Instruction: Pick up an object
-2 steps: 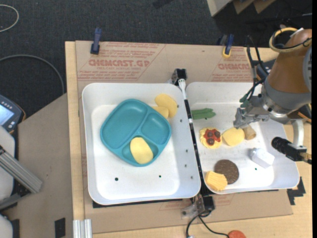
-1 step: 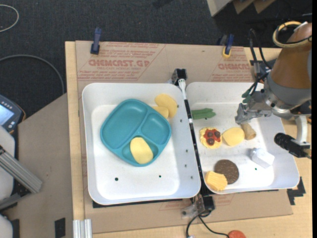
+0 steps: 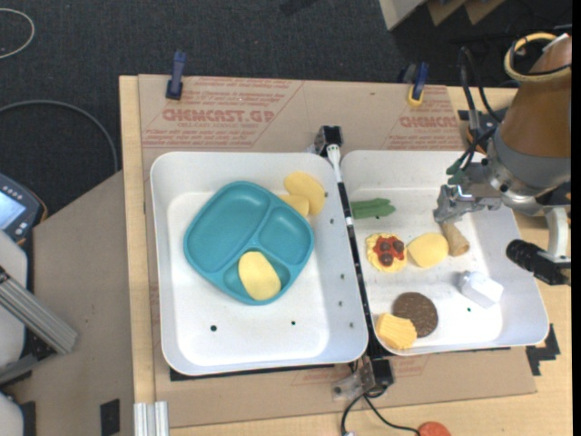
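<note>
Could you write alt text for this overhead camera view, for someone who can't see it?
A grey and orange robot arm reaches from the right over the right white bin, which holds toy food: a small pizza, a green pod and a brown cookie. The left white bin holds a teal divided plate bearing a yellow piece.

Two white bins sit side by side on the table (image 3: 227, 98). The left bin (image 3: 182, 334) holds a blue plate (image 3: 227, 230) with a yellow piece (image 3: 259, 277) on it. The right bin (image 3: 526, 325) holds a green bean (image 3: 372, 209), a little pizza (image 3: 387, 252) and a brown cookie (image 3: 418, 312). The jaws (image 3: 451, 214) hang over the right bin, near a tan stick (image 3: 455, 238).
</note>
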You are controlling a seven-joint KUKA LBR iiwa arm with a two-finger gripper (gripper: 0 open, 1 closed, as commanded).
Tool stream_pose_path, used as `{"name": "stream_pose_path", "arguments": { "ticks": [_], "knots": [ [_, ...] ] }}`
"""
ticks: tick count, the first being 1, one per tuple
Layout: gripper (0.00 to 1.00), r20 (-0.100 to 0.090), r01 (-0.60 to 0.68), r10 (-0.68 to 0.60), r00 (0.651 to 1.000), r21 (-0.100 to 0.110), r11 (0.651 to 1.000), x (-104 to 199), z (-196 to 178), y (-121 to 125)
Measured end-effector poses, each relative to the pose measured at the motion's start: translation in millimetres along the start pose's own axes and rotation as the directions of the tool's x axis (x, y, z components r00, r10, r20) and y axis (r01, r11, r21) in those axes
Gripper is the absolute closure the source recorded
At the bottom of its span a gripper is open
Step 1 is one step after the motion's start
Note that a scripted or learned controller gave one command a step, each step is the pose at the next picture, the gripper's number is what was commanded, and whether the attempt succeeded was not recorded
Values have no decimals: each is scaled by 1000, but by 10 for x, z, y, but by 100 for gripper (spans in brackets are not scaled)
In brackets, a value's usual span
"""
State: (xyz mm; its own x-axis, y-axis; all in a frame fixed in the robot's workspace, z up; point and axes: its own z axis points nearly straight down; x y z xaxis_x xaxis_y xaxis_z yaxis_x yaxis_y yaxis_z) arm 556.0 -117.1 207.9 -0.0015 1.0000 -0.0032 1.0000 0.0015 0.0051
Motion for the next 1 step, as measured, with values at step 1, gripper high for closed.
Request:
{"name": "stream_pose_path", "arguments": {
  "ticks": [1],
  "knots": [
    [100, 3, -4, 4, 1000, -3, 1000, -639, -274, 540]
  ]
}}
